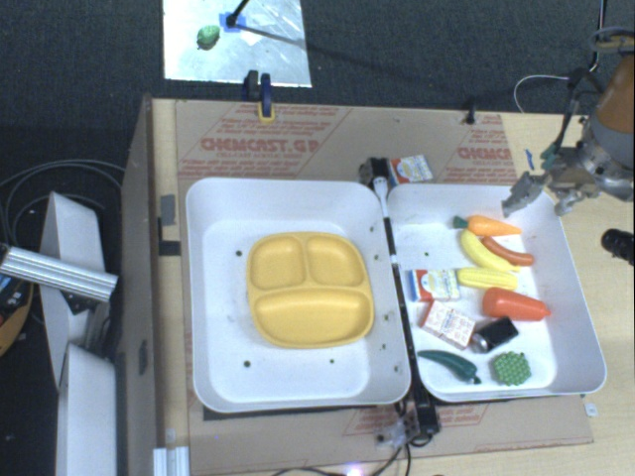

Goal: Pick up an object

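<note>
My gripper [543, 197] hangs open over the far right corner of the right bin [568, 266], with nothing between its fingers [518, 195]. Just in front of it to the left lies an orange carrot [492, 226]. Nearer the camera are a banana [475, 250], a sausage [508, 257], a yellow corn cob [486, 278] and a red pepper [515, 305]. At the bin's near end lie two small red-and-white cartons [446, 323], a black object [495, 335], a dark green chili [448, 363] and a round green piece [510, 368].
The left bin [220, 266] holds a yellow divided plate [310, 288]. A small box [412, 170] lies on the cardboard behind the bins. The arm's grey wrist [607, 152] comes in from the upper right, with cables above it.
</note>
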Motion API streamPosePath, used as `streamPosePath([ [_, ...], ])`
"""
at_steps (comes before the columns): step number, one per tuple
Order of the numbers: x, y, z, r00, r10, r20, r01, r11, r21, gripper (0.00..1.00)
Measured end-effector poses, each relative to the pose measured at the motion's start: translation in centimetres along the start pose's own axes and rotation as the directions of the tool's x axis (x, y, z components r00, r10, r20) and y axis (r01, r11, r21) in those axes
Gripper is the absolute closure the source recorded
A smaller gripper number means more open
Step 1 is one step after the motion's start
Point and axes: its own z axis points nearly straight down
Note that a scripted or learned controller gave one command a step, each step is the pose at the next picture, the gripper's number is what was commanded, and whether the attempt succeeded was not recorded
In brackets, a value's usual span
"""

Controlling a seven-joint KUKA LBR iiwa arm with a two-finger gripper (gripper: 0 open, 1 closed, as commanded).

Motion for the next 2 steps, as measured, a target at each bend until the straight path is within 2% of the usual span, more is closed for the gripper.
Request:
streamPosePath([
  [1,3.3,3.4,7.0,1.0,-0.001,-0.002,0.001,1.0,0.001,0.0],
  [2,4.3,5.1,13.0,1.0,0.0,0.005,0.0,1.0,-0.016,0.0],
])
